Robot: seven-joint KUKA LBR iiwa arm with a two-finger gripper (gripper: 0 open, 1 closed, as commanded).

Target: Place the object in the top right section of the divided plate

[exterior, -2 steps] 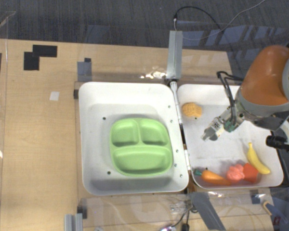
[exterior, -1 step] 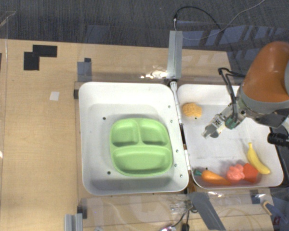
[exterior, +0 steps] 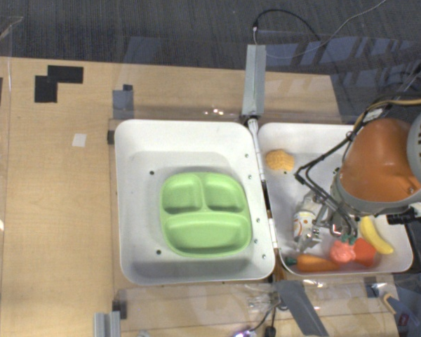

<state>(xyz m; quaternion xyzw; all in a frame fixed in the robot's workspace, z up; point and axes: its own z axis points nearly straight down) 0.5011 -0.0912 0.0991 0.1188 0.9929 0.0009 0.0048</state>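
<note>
A green divided plate (exterior: 205, 213) lies in the left white bin (exterior: 137, 160), with two small sections at the top and one wide section below. In the right bin (exterior: 316, 140) my gripper (exterior: 316, 228) hangs low near the front, under the orange-banded wrist (exterior: 379, 166). Just below it lies an orange carrot (exterior: 317, 263). A pink-red strawberry-like toy (exterior: 342, 252), a red piece (exterior: 365, 251) and a yellow banana (exterior: 375, 234) lie to its right. A tan round food item (exterior: 280, 161) rests at the bin's back left.
A grey metal divider (exterior: 253, 83) runs between the bins at the back. Black cables (exterior: 316, 170) loop from the wrist over the right bin. The wooden bench (exterior: 49, 209) stretches to the left.
</note>
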